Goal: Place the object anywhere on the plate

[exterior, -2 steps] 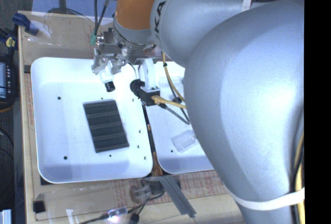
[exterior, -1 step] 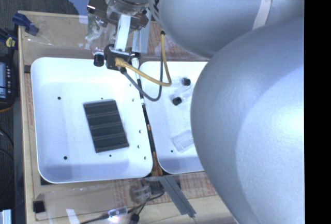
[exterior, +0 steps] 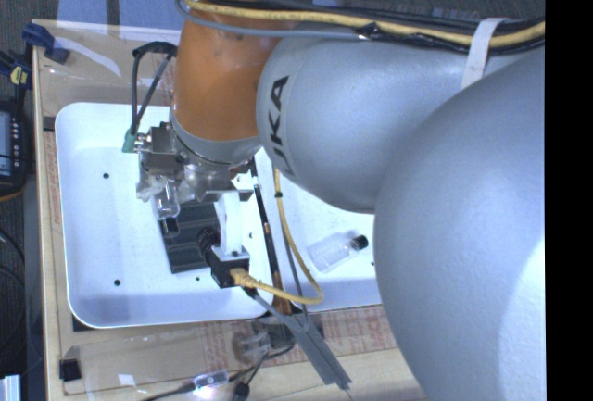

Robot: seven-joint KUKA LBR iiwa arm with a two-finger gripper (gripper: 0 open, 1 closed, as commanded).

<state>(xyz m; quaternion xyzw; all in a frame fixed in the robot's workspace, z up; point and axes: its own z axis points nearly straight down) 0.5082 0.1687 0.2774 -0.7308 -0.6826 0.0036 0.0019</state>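
The black two-finger pincer [exterior: 190, 242] points down into the left shallow white plastic bin [exterior: 93, 232], low over its floor; whether it is spread or pressed together I cannot tell, since the view looks at its flat dark side. Above it sit the metal wrist block and the orange band [exterior: 213, 75] of the big grey arm [exterior: 417, 158], which reaches in from the right. A small clear plastic bottle with a dark cap [exterior: 335, 251] lies on its side on white bin floor, right of the pincer and apart from it. The bins rest on a pale wooden counter [exterior: 139, 357].
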